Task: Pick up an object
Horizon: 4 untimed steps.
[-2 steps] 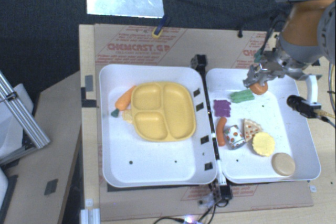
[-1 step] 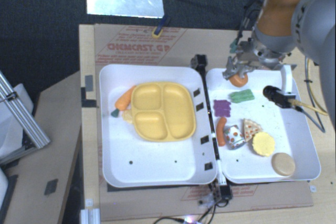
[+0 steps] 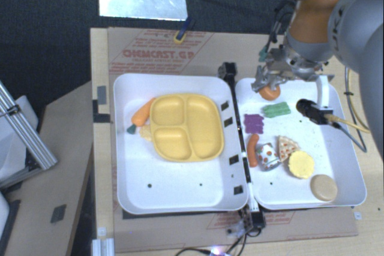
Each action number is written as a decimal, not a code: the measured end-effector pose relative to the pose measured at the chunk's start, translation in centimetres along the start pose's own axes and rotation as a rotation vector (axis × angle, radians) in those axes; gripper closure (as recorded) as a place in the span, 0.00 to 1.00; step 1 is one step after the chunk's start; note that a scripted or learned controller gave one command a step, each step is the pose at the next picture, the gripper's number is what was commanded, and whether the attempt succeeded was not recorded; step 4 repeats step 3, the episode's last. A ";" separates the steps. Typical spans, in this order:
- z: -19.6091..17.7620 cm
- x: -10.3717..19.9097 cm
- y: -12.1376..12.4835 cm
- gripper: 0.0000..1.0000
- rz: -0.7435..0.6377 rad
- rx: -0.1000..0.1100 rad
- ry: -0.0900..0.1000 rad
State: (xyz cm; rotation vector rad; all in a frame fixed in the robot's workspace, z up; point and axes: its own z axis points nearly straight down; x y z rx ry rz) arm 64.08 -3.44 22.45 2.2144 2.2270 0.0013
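Observation:
My gripper (image 3: 269,86) hangs low over the back left corner of the right bin (image 3: 348,189). A small round orange piece (image 3: 271,93) sits between its dark fingers, and the gripper looks shut on it. The top of the piece is hidden by the fingers. Below it in the same bin lie a green piece (image 3: 276,109), a purple piece (image 3: 254,123), a red sausage-like piece (image 3: 252,148), a small can (image 3: 268,157), a pizza slice (image 3: 287,145), a yellow round piece (image 3: 300,164) and a tan round piece (image 3: 324,187).
The left bin (image 3: 180,195) holds a yellow divided plate (image 3: 183,127) with a carrot (image 3: 142,112) beside its left edge. A black part with a cable (image 3: 313,110) juts over the right bin. The dark divider (image 3: 237,129) runs between the bins.

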 end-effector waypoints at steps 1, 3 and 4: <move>-1.1 1.2 -0.1 1.00 -0.001 -0.002 0.000; -0.3 1.9 0.3 1.00 0.000 0.000 0.000; -0.3 1.9 0.3 1.00 0.000 0.000 0.000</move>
